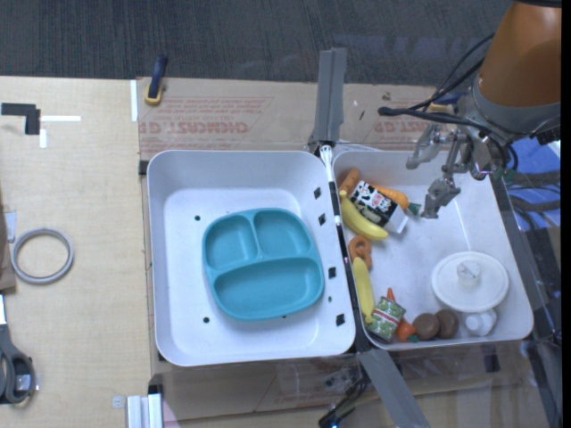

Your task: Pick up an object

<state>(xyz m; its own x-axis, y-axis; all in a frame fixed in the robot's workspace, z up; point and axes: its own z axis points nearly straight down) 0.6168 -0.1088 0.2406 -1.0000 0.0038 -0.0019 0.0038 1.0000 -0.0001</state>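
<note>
My gripper (430,178) hangs over the back of the right bin (508,230), open, with nothing between its fingers. Just left of it lie a black-and-white carton (373,204), a banana (364,223) and an orange piece (349,180). Farther forward along the bin's left wall are an orange ring-shaped toy (359,249), a second yellow fruit (362,289) and a green carton (385,317). A white lidded bowl (469,279), a brown ball (427,325) and a small white item (479,324) sit at the front right.
The left bin (169,239) holds a blue divided plate (263,263). On the bench to the left lie a tape roll (40,255), scissors (13,377) and a blue-handled tool (158,78). A grey post (330,96) stands behind the bins.
</note>
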